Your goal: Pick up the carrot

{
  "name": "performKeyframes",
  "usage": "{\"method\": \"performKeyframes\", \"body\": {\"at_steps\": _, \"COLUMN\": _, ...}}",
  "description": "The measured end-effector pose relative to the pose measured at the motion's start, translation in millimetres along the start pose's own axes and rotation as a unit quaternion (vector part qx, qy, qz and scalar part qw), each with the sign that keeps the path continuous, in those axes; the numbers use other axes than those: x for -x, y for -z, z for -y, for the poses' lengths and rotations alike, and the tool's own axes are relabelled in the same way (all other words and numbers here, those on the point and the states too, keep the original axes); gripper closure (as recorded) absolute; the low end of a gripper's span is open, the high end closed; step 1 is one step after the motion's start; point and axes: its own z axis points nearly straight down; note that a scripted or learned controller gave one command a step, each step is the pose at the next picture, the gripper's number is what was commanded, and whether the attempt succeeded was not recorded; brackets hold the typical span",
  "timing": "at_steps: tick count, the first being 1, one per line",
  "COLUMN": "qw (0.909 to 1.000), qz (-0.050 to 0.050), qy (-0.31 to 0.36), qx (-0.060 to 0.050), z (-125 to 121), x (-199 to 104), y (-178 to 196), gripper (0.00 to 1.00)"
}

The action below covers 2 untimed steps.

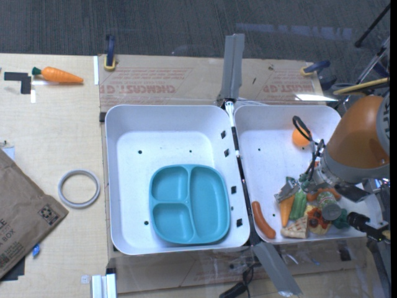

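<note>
A small orange carrot (285, 212) lies in the right bin (267, 129), packed against a green vegetable (299, 203) in a pile of toy food. My gripper (289, 190) hangs low over that pile, its grey tip just above and touching the carrot's upper end. The arm's orange band (365, 133) sits above it to the right. A second, larger carrot (57, 75) with a green top lies on the bench at the far left, outside both bins.
The pile also holds a pizza slice (296, 229), a red sausage (263, 220) and dark pieces (320, 218). An orange ball (300, 138) rests at the bin's back. The left bin (124, 166) holds a teal divided plate (188, 203). A tape ring (79, 187) and a cardboard box (22, 213) lie left.
</note>
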Motion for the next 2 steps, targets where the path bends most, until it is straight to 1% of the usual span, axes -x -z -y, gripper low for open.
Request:
{"method": "performKeyframes", "body": {"at_steps": 1, "qw": 1.0, "qz": 0.0, "qy": -0.002, "qx": 0.0, "z": 0, "x": 1, "y": 9, "gripper": 1.0}}
{"method": "performKeyframes", "body": {"at_steps": 2, "qw": 0.9999, "qz": 0.0, "qy": -0.014, "qx": 0.0, "z": -61, "x": -83, "y": 99, "gripper": 1.0}}
